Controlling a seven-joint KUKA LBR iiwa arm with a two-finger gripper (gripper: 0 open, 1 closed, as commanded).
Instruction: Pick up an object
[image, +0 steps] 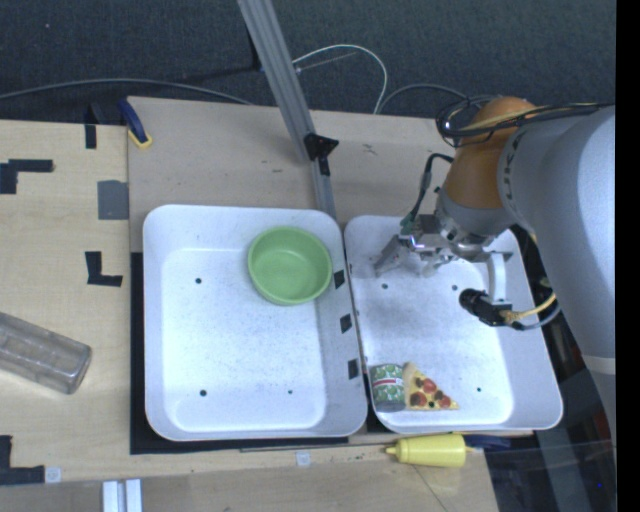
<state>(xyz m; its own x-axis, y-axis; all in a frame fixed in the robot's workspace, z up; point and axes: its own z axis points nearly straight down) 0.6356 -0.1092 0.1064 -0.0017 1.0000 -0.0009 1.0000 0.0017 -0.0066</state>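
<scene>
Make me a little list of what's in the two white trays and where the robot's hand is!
left bin: green bowl, near the back right corner
right bin: green can and pizza slice toy, front left corner, side by side
gripper: over the right bin's back left part, holding nothing
outside bins: yellow bottle in front; clear cup lying far left

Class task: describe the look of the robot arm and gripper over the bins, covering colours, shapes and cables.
The arm is bulky, rounded and pale grey, with an orange band above the wrist. Thin dark cables loop over the band. The gripper is small, metallic grey and angular. A black fitting with a yellowish cable hangs beside it.
</scene>
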